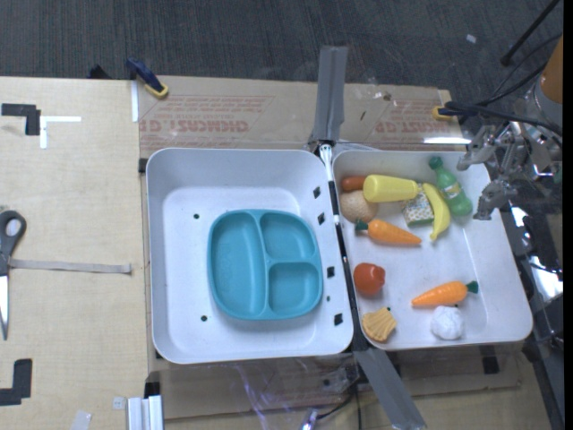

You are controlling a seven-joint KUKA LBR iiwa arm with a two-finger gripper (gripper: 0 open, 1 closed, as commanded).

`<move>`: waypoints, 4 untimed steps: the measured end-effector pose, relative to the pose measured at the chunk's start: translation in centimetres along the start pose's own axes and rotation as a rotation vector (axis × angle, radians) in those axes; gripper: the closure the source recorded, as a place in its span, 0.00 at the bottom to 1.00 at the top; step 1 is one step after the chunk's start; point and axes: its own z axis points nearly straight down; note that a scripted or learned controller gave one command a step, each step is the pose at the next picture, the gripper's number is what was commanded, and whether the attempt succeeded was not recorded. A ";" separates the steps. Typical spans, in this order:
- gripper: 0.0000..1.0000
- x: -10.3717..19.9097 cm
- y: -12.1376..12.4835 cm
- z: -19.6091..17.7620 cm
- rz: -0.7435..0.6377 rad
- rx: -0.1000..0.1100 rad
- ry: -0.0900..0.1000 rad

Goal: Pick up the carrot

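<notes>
A: What is seen, starting from the biggest things?

B: Two white bins are set side by side. The left bin, well away from the jaws, holds a teal divided plate. The right bin, whose far right corner lies just below the jaws, holds the toy food.

A: And the gripper?

B: It is seen at the upper right rim of that bin. Whether the jaws are apart or together cannot be told; the metal parts are too tangled in this view. Nothing is seen between them.

A: Where is the carrot?

B: Two are visible. One carrot lies down and to the left of the jaws, near the front of the bin, beside a white ball. A second carrot lies further left of the jaws, below a yellow pepper and next to a banana. A green bottle stands nearest the jaws. A tomato lies further off.

A: How far along is the task judged to be?

B: Nothing is judged done yet. Both carrots rest in the bin, untouched. The approach, the descent, the grasp and the lift are all left.
</notes>
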 end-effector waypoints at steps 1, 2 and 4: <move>0.00 7.8 1.6 12.9 0.074 0.000 0.002; 0.00 11.5 8.1 15.4 0.433 0.000 0.001; 1.00 12.2 7.1 14.3 0.521 0.001 -0.008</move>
